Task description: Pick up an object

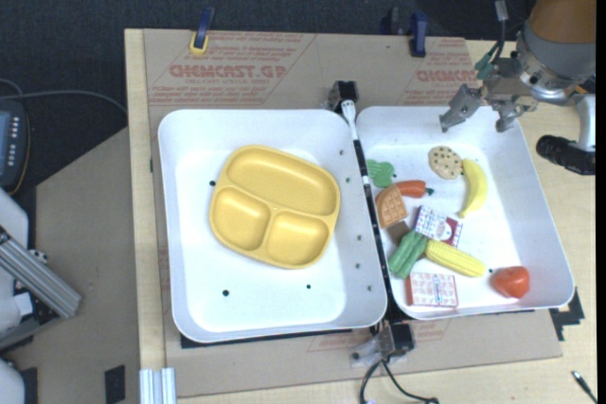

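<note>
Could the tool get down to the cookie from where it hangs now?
Probably yes. The tool hangs open over the right bin's far edge, and the cookie lies just below it with bare floor around; only the banana is close.

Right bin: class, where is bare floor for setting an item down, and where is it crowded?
In the right bin, bare floor lies along the far edge near the gripper, above the cookie, and along the right wall beside the banana. The near left part is crowded: corn, pickle, cartons, bread. The tomato sits in the near right corner.
</note>
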{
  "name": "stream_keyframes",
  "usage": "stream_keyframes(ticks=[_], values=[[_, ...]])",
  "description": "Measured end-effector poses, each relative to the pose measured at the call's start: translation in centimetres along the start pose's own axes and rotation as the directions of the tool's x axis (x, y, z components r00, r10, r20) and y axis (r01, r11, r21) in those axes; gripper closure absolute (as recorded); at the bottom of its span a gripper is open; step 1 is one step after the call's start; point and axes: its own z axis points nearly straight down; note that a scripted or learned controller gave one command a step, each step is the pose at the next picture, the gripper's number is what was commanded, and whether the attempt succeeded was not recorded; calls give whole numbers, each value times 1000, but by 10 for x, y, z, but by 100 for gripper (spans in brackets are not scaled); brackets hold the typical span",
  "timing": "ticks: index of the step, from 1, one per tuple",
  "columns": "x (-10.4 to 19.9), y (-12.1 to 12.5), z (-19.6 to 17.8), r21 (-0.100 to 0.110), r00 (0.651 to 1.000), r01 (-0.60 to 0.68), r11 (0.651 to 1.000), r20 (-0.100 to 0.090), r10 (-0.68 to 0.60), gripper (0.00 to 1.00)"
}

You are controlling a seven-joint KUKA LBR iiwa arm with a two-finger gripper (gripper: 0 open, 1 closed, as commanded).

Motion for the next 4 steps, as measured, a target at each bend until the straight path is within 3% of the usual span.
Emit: stream_keyframes(ticks=[1,3,4], values=[[0,3,-9,-14,1000,3,1000,2,-3,0],[3,-2,117,-6,1000,2,1000,0,-2,0],[4,-1,145,-13,1000,3,1000,2,-2,0]])
